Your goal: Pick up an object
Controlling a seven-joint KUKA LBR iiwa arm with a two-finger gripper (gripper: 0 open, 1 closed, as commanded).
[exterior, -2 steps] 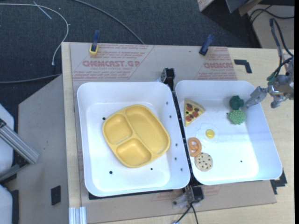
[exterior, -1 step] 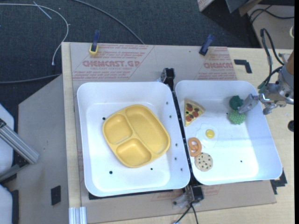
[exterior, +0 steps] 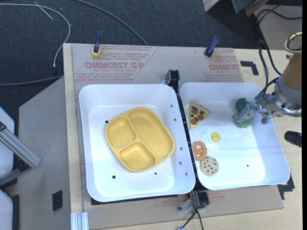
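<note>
Gripper: seen over the right bin, at its far right part; whether it is wide, narrow or holding cannot be told.
Green toy: lies directly at the gripper tip, touching or just under it; a grasp cannot be confirmed.
Other picks: pizza slice, fried egg, pretzel and cookie are ranged along the bin's left side, well apart from the gripper.
Left bin: a yellow tray is held in it.
Step in hand: the green toy is judged the target.
Done well: the toy should be centred before closing, and the lift kept straight up, clear of the bin wall.
Risk: a soft, uneven toy may be nudged aside.
</note>
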